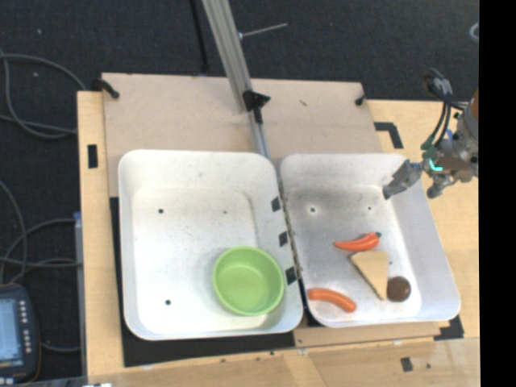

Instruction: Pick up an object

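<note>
The right bin (419, 216) contains four candidate objects, grouped in its near half. An orange chili-shaped piece (357, 243) lies near the bin's centre, long axis roughly left to right. Just beside it on the near side lies a tan wedge (372, 269), and a small brown ball (398, 289) touches the wedge's near right corner. A second orange piece, sausage-shaped (331, 298), lies apart from these, close to the bin's near left wall.

The left bin (161, 184) adjoins the right bin along a shared edge. It holds one green bowl (248, 280), upright, opening upward, in its near right corner.

The hand (420, 177) is positioned over the far right rim of the right bin, well apart from all four objects. Two dark fingers are visible, spread apart in a released state, with nothing between them. The arm enters from the right edge of the view.

Both bins rest on the bench (339, 103). A slanted metal rail (228, 43) rises from the bench behind the bins.
</note>
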`<action>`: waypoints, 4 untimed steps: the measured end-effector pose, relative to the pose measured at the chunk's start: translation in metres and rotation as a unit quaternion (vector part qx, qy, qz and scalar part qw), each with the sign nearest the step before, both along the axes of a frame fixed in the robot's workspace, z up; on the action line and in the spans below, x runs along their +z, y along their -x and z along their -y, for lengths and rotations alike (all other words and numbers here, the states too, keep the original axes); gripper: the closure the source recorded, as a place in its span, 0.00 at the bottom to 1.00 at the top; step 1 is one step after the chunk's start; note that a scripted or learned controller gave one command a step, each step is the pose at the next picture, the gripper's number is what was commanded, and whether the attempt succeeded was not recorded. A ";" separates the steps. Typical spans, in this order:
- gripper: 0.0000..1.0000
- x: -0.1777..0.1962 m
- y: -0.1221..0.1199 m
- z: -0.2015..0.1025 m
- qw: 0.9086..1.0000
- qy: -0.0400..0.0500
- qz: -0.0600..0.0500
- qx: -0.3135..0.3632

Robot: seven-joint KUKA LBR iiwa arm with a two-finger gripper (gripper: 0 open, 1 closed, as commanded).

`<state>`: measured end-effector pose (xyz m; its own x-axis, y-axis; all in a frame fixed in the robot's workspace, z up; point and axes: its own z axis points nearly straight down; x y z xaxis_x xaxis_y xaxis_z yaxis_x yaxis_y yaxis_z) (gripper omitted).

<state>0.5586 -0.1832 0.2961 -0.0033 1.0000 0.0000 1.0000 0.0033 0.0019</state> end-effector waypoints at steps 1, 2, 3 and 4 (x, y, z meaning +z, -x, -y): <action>0.00 -0.046 -0.007 0.004 1.000 0.001 -0.002 -0.002; 0.00 -0.089 -0.007 0.008 1.000 0.001 -0.003 -0.002; 0.00 -0.149 0.000 0.015 1.000 0.001 -0.004 -0.002; 1.00 -0.134 -0.003 0.015 1.000 0.001 0.001 -0.004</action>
